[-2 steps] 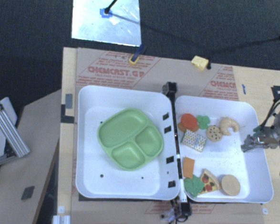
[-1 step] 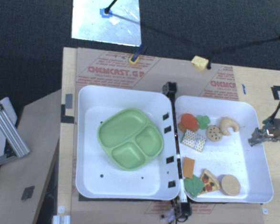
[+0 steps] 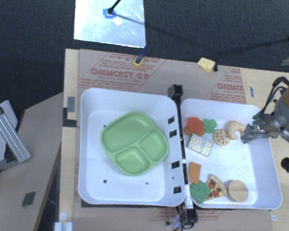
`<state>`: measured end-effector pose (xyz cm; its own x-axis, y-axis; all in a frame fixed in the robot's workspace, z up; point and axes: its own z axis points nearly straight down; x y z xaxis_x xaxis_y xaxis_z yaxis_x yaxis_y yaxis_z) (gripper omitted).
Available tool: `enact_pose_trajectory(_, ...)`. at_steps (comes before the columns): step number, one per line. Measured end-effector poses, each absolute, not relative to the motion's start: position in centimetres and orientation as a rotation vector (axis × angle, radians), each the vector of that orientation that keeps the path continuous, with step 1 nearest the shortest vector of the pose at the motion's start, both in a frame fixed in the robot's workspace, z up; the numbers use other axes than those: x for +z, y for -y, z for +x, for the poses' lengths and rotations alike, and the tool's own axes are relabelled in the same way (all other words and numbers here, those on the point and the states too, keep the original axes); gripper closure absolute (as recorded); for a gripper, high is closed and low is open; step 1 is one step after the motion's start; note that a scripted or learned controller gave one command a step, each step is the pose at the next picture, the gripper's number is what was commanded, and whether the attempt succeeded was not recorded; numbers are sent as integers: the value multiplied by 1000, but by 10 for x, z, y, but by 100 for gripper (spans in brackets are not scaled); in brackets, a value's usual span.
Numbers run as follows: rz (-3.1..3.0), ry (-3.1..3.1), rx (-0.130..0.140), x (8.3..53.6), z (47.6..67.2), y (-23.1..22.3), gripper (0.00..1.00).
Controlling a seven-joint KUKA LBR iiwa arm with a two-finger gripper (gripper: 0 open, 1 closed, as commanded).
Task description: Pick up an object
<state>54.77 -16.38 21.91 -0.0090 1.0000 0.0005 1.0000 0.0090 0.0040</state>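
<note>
The right bin (image 3: 267, 179) holds several toy foods: a red tomato (image 3: 195, 125), a green broccoli piece (image 3: 210, 125), a chocolate-chip cookie (image 3: 221, 137), a tan croissant (image 3: 234, 127), a speckled square wafer (image 3: 200, 144), an orange block (image 3: 194, 172), a green leaf (image 3: 199, 191), a pizza slice (image 3: 217, 186) and a round tan disc (image 3: 237, 190). My gripper (image 3: 248, 133) hangs low over the bin's upper right part, just right of the croissant. Nothing is visibly held by it.
A green three-compartment plate (image 3: 134, 143) lies in the left bin (image 3: 89, 148). A black clip rail (image 3: 179, 149) divides the two bins. A yellow block (image 3: 206, 64) and a yellow-blue piece (image 3: 139, 61) lie on the cardboard behind. A metal sheet (image 3: 111, 16) sits beyond.
</note>
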Motion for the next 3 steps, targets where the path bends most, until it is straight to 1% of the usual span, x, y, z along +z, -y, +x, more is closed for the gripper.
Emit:
enact_pose_trajectory(1, 2211, -2231, 5, 220, 559, 115, 100)
enact_pose_trajectory(3, 2211, -2230, 5, 235, 604, 28, 100)
